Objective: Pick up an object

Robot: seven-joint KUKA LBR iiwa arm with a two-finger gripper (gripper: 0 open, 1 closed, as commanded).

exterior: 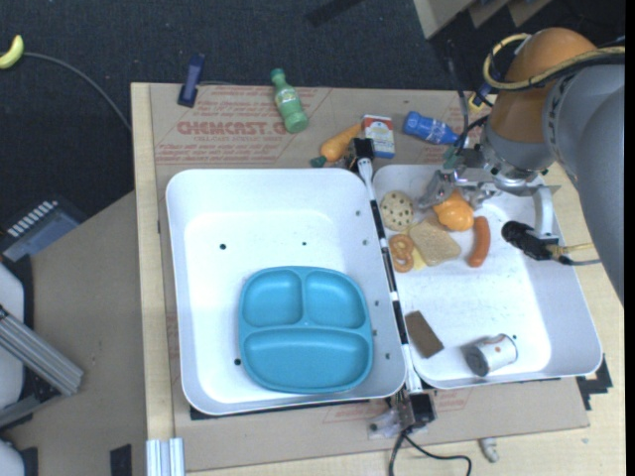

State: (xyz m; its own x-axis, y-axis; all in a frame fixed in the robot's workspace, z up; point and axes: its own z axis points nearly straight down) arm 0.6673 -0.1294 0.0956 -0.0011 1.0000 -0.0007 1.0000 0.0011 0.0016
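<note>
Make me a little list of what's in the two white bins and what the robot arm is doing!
left bin: a blue plate with three sections
right bin: cookie, pretzel, bread slice, orange, sausage, brown bar, silver can on its side
arm: reaches in from the right, over the right bin's far end
gripper: just above the orange; hold not clear
outside the bins: green bottle, blue bottle, small carton, carrot

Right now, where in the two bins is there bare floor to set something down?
Left bin: bare strip behind the blue tray. Right bin: bare between sausage and can. Crowded at its back, around the gripper.
</note>
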